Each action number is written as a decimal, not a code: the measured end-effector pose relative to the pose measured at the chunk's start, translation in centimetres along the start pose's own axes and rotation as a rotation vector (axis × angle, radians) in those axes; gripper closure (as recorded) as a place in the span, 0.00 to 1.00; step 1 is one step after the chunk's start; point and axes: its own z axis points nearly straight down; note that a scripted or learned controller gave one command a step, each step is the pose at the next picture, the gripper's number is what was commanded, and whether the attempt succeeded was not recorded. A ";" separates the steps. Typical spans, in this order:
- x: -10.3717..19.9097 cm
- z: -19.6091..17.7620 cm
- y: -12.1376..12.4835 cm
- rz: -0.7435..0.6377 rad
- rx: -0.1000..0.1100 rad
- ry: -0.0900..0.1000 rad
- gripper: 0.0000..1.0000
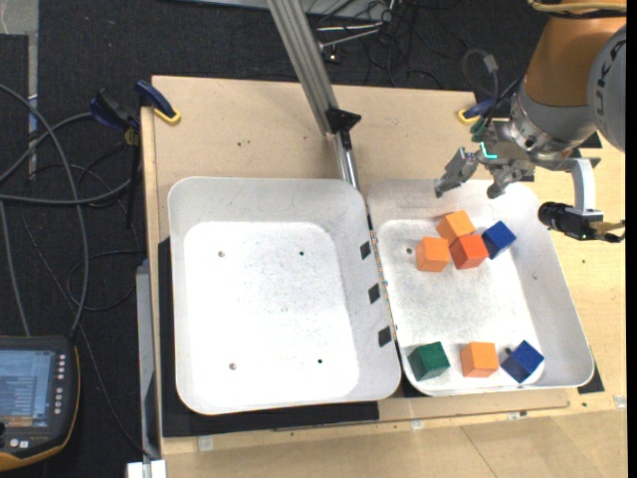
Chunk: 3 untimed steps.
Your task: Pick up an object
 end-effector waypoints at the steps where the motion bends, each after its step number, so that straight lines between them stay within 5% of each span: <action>1: 0.0 -0.2 0.1 -0.001 -0.004 -0.001 0.00; 3: 0.1 10.7 -0.8 0.002 0.002 0.000 0.00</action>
